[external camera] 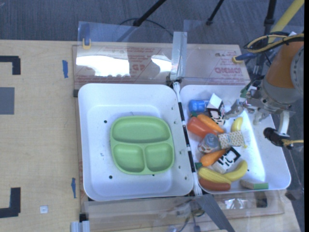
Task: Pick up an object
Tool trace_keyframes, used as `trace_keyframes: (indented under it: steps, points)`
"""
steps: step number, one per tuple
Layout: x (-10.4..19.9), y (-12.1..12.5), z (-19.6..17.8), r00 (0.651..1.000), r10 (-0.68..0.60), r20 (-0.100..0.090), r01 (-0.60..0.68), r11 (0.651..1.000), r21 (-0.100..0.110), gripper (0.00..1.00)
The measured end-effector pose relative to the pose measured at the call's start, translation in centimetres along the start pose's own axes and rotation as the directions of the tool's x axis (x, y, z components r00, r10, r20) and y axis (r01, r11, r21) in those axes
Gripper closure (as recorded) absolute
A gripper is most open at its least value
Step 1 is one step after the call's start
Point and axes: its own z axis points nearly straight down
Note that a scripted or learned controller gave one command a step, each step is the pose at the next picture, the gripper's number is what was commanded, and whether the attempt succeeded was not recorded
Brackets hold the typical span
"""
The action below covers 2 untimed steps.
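Two shallow white bins sit side by side on the bench. The left bin (91,129) holds a green divided plate (142,145) with one long compartment at its 12 o'clock side and two smaller ones at 6 o'clock.

The right bin (273,170) carries a heap of small things along its 9 o'clock side. At the 12 o'clock end lies a blue block (196,105), with a white card bearing black marks (216,108) just beside it at 3 o'clock. An orange toy carrot (203,125) lies below them, tilted with its tip toward 4 o'clock. A small yellow piece (236,124) rests at 3 o'clock of the carrot, and a pale speckled sponge-like block (232,139) sits just below it. A greyish round item (210,142) touches that block at 9 o'clock. A second orange carrot (213,156) lies lower, beside a black-and-white box (227,159). A yellow banana (235,171) curves at the 6 o'clock end, against a red and yellow piece (213,179).

The gripper (241,108) hangs at the bin's 12 o'clock edge, close to the white card and the yellow piece; nothing shows between its fingers, and whether they are apart or together cannot be told.
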Motion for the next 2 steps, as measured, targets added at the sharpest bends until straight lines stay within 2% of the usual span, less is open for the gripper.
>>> trace_keyframes:
  steps: [1, 2]
  points:
    - [1.5, -0.2, 2.9, 0.999, 0.035, 0.0, -0.035, 0.999, 0.003, 0.0]
    - [1.6, 0.0, 1.7, 1.0, 0.031, 0.001, -0.031, 1.0, -0.001, 1.0]
